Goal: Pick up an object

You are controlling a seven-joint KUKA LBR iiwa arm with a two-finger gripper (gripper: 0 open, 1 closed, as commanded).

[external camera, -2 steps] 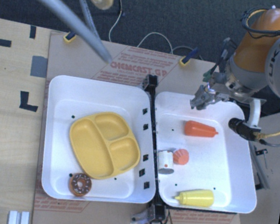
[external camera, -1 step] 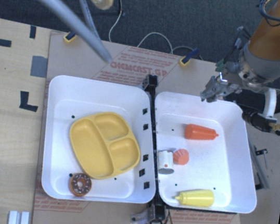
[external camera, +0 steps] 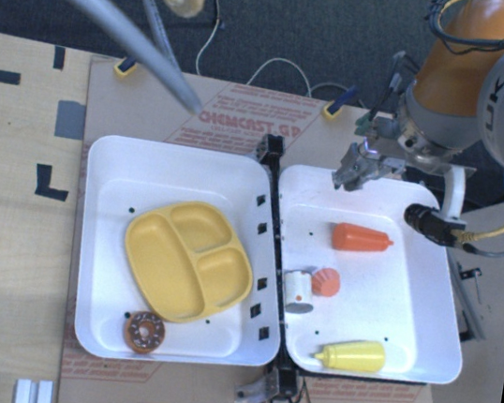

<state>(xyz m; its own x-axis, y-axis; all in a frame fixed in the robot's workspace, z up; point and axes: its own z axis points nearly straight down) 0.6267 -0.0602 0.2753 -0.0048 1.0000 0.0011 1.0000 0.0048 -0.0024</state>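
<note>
Grey claw (external camera: 349, 176) hangs over far edge of right bin (external camera: 440, 273), can't tell its state, nothing visibly gripped; orange carrot (external camera: 361, 239) just near of it, shell (external camera: 326, 282) and yellow bottle (external camera: 353, 356) nearer, yellow tray (external camera: 188, 259) and donut (external camera: 144, 332) in left bin (external camera: 97, 219).

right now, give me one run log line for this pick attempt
stage: approach | tool: above back rim of right bin, holding nothing | right bin: carrot, shell, mustard bottle | left bin: yellow plate, donut
</note>
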